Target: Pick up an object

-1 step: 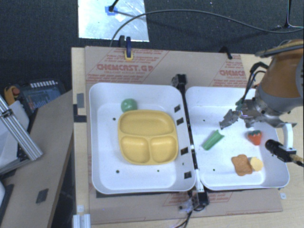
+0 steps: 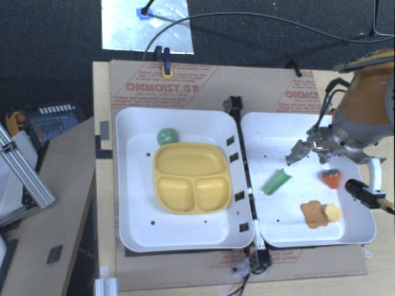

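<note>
In the right bin [image 2: 271,128], my gripper [image 2: 308,155] hangs over the upper middle of the floor, open, with nothing between its fingers. A green pod-shaped piece [image 2: 276,181] lies below and left of it, apart from the fingertips. A red strawberry-like piece [image 2: 331,178] sits just right of and below the gripper. Near the front right corner, a brown cookie [image 2: 314,214] touches a small yellow piece [image 2: 333,213].
The left bin [image 2: 133,165] holds a yellow divided plate [image 2: 190,176] and a green ball [image 2: 167,136] at the plate's far left corner. A black clamp ridge [image 2: 242,165] runs between the bins. A black fitting [image 2: 361,192] juts over the right bin's right rim.
</note>
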`<state>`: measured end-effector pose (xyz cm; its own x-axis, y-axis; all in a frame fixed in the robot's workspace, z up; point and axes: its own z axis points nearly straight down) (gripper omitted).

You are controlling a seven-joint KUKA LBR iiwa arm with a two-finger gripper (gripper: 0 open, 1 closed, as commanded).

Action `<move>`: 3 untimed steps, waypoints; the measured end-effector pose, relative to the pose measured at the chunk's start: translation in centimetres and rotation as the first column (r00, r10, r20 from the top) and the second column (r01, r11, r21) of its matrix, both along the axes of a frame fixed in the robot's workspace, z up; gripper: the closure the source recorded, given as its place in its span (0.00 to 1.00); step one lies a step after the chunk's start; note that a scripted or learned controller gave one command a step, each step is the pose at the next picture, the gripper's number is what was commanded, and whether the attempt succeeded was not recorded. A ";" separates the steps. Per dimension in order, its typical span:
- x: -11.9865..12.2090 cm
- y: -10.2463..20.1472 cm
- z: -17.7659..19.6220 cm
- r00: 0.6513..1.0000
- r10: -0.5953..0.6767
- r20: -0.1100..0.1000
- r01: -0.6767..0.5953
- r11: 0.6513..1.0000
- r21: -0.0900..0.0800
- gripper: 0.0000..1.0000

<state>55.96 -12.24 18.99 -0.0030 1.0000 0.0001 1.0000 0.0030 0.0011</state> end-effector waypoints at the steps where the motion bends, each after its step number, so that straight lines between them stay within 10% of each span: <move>1: -0.8 0.0 -4.5 1.000 -0.002 -0.003 0.002 1.000 0.000 0.00; 3: -0.4 -0.1 -10.2 1.000 -0.002 0.006 0.002 1.000 0.001 0.00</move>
<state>55.57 -12.36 8.77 -0.0009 1.0000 0.0012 1.0000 0.0009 0.0072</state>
